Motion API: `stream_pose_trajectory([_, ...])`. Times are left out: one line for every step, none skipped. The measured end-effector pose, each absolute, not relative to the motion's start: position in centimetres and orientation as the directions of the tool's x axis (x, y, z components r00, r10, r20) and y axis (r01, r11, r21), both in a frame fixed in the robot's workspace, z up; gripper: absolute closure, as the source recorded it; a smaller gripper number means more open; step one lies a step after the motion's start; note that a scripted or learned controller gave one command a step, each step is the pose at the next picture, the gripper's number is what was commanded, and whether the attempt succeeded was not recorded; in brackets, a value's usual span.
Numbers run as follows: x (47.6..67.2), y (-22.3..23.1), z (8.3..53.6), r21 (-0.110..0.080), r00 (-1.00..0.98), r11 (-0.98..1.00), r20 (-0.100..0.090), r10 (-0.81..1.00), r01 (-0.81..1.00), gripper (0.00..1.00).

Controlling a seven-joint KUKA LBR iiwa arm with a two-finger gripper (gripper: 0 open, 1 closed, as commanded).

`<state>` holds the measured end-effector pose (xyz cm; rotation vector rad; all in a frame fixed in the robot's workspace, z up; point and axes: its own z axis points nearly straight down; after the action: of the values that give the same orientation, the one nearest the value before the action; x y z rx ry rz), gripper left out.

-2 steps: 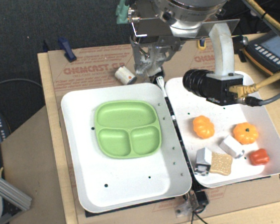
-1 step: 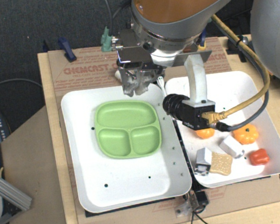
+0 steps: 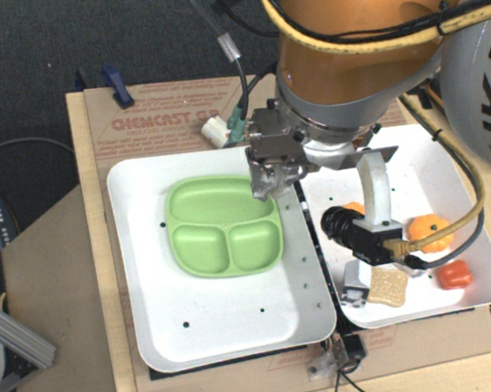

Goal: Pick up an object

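Note:
My gripper (image 3: 267,179) hangs over the divider between the two bins, at the upper right corner of a green divided plate (image 3: 223,229) that lies in the left bin (image 3: 145,247). In the right bin (image 3: 483,286) lie an orange ball (image 3: 429,230), a red block (image 3: 455,276), a tan speckled square (image 3: 387,287) and a small grey piece (image 3: 355,282). A bit of orange (image 3: 355,210) peeks out near the wrist. Nothing is visibly held by the gripper.
The arm's big orange band (image 3: 365,16) covers the back of the right bin. Both bins rest on a cardboard sheet (image 3: 173,111). A white and green connector (image 3: 224,129) lies behind the left bin, and a blue clip (image 3: 116,85) sits at the cardboard's far corner.

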<state>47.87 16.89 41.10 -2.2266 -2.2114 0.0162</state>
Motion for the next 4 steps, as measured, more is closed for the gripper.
stream_pose_trajectory([47.9, 10.7, 36.4, -0.007, 0.006, -0.006, -0.002, 1.0, 1.0, 1.0])
stream_pose_trajectory([48.0, 16.7, 45.8, 0.011, -0.007, 0.007, 0.005, 1.0, 1.0, 1.0])
stream_pose_trajectory([48.0, 16.4, 46.3, 0.003, -0.002, 0.001, 0.001, 1.0, 1.0, 1.0])
stream_pose_trajectory([52.6, 13.2, 40.2, -0.006, 0.005, -0.005, -0.003, 1.0, 1.0, 1.0])
